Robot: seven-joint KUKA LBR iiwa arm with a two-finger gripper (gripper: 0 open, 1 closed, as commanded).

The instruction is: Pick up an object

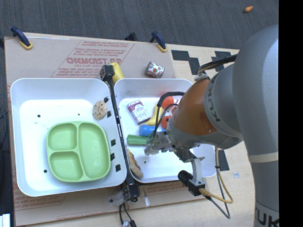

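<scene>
Green cylindrical plastic object (138, 140) lies on the floor of the right-hand shallow white bin (124, 86), at about the 9 o'clock side of that bin, close to the divider between the two bins. Its long axis runs roughly 9 o'clock to 3 o'clock. A blue plastic piece (147, 129) sits just beside it at 1 o'clock, and a red-and-white printed packet (138, 111) lies farther off at 12 o'clock.

Tool (154, 148) position: low over the same bin, just beside the 3 o'clock end of the green object. The grey arm with its orange band (194, 115) covers most of the tool; its opening state cannot be told from this angle, and no object is visible between its tips.

Governing relation: the green object extends toward 9 o'clock from the tool. A grasp would probably require the tool to shift toward 9 o'clock and close across the short axis.

The left-hand white bin (28, 91) carries a light-green three-compartment tray (78, 151) and a round speckled cookie (99, 109).
</scene>
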